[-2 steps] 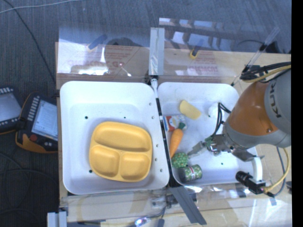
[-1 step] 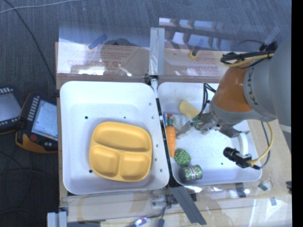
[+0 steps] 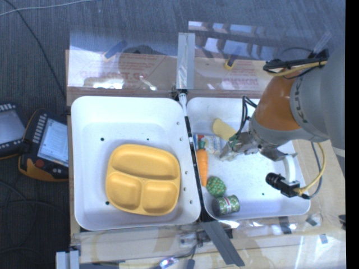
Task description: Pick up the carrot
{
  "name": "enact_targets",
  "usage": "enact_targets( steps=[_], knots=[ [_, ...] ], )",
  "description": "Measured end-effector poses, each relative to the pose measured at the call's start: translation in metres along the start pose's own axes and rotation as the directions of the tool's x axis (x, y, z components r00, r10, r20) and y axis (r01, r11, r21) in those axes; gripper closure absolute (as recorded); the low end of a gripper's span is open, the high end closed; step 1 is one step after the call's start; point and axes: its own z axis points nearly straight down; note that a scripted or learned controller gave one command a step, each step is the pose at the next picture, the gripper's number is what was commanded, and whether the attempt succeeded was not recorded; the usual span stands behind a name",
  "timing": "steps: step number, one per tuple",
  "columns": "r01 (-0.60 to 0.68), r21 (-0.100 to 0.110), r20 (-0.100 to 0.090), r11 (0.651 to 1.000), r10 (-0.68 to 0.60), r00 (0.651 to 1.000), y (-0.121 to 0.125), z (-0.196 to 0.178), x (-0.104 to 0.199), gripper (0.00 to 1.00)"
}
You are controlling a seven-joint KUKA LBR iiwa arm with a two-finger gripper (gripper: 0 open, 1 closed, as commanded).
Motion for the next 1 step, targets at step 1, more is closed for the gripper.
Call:
enact_targets(
  steps=[1],
  knots=[
    [0.115, 0.016, -0.004, 0.993, -0.114, 0.993, 0.0024, -0.0825, 0.0963, 1.0]
  ],
)
